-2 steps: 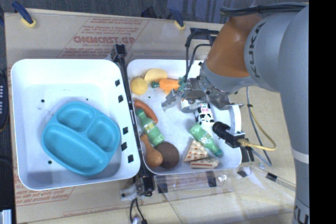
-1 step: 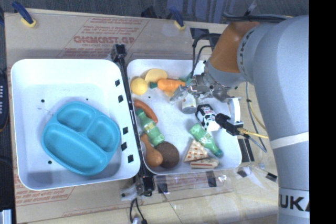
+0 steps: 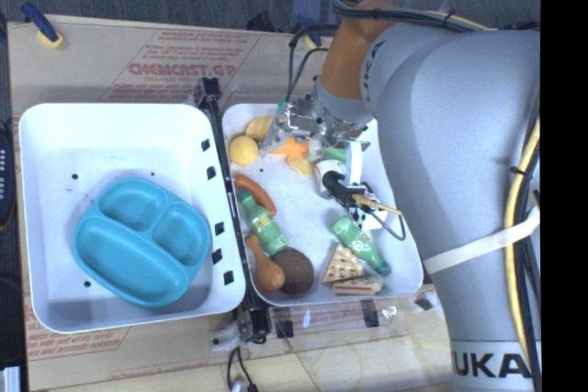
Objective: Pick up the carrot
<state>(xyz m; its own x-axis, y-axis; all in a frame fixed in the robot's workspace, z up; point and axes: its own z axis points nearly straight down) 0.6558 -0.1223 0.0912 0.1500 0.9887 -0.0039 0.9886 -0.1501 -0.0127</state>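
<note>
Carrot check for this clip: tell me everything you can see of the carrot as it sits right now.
The carrot is a slim orange-red piece, smooth like toy plastic, lying flat along the left wall of the right bin. It runs at a slant, its upper end just below the yellow lemon, its lower end meeting a green bottle. The claw is at the bin's far end, apart from it; nothing grips it.
</note>
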